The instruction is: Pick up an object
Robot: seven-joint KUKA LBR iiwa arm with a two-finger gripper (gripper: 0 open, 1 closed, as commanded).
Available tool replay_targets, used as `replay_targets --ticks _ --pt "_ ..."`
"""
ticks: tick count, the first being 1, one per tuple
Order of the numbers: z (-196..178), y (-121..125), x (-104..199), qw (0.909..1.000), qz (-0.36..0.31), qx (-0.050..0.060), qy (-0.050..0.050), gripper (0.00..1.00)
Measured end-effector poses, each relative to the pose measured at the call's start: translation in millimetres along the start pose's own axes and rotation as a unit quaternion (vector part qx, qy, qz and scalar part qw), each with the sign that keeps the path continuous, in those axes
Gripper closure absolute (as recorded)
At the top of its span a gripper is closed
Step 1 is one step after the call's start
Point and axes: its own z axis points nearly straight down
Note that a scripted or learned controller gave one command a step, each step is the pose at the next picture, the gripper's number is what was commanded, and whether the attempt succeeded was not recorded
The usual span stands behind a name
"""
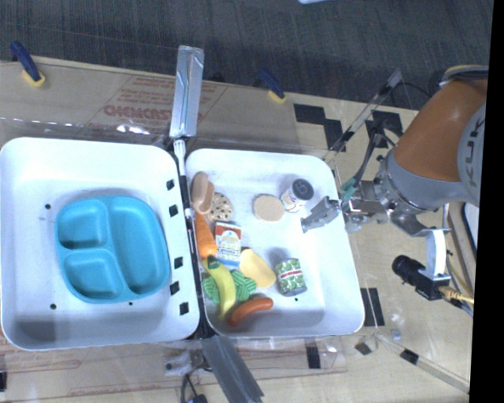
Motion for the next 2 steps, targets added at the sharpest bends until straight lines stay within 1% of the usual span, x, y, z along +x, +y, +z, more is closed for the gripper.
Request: replay_targets --ticks 1,2 --pt "122.8 -41.8 -3.5 0.9999 0.012 0.004 0.001 0.0" --pt "144.2 -51.8 26.8 0.9996 0.029 0.0 0.001 0.0"
